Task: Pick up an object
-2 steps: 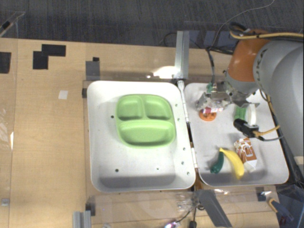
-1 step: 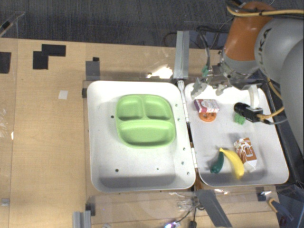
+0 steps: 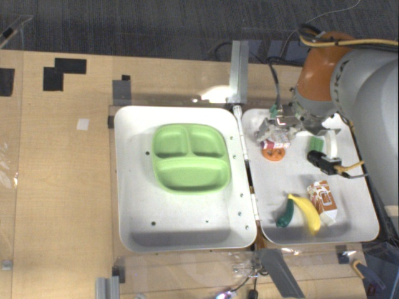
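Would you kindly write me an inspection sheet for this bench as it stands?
Surface: two white bins, left bin, right bin.
Job's things: banana, green item, small carton, orange disc in right bin.
Clutter: green divided tray in left bin.
Grippers: gripper low over the right bin's far end, above the disc.
Cables: black cable behind bins.
Surroundings: wooden bench, dark floor.
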Robot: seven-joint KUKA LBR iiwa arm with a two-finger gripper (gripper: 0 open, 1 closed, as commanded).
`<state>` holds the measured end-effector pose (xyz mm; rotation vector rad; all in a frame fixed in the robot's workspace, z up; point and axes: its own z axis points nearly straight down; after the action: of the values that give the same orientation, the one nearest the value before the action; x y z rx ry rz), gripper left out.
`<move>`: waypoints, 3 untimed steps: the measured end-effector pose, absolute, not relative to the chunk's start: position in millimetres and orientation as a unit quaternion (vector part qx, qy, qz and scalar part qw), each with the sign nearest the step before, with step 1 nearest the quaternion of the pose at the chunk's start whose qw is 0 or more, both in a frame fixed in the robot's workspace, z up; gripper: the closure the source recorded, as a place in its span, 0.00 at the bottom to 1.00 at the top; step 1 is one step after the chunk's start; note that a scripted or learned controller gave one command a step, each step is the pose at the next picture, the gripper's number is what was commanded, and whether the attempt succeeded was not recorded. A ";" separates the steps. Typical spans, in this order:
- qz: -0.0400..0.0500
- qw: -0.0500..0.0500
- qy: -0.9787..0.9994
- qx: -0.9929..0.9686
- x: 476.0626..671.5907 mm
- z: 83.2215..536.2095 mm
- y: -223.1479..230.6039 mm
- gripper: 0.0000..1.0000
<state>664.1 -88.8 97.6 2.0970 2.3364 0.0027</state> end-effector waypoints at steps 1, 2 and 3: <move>0.005 0.005 0.745 0.667 643.5 89.8 -92.6 0.00; 0.005 0.006 0.760 0.650 617.4 90.8 -91.1 0.00; 0.007 0.007 0.760 0.649 619.5 101.9 -89.7 1.00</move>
<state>619.5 -89.7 101.9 2.0304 2.3779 0.0214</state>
